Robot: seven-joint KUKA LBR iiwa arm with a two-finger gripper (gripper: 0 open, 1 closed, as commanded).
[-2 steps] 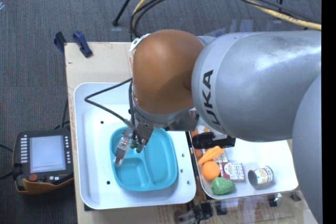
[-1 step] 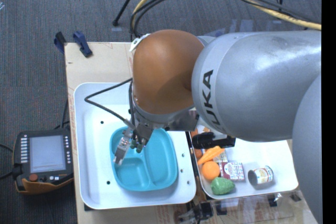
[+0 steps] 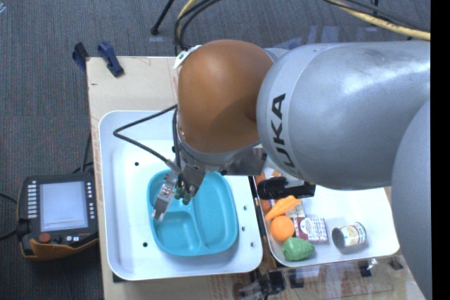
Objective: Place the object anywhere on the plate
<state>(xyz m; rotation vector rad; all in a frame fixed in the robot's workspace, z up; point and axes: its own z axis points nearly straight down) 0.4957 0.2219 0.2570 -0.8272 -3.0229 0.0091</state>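
Observation:
A blue divided plate (image 3: 211,221) lies in the left white bin (image 3: 116,172), towards its front right. My gripper (image 3: 173,198) hangs low over the plate's back left corner, under the orange wrist band and the big grey arm. Something small and dark shows at the gripper's tip, but I cannot make out what it is or whether it is held. The arm hides the back part of the plate and much of the bin's right side.
The right bin (image 3: 383,211) holds a carrot (image 3: 283,206), an orange ball (image 3: 282,228), a green piece (image 3: 299,249), a small carton (image 3: 310,227) and a tin can (image 3: 349,235). A teach pendant (image 3: 60,211) sits left of the bench. Blue clamps (image 3: 107,57) grip the bench's back left corner.

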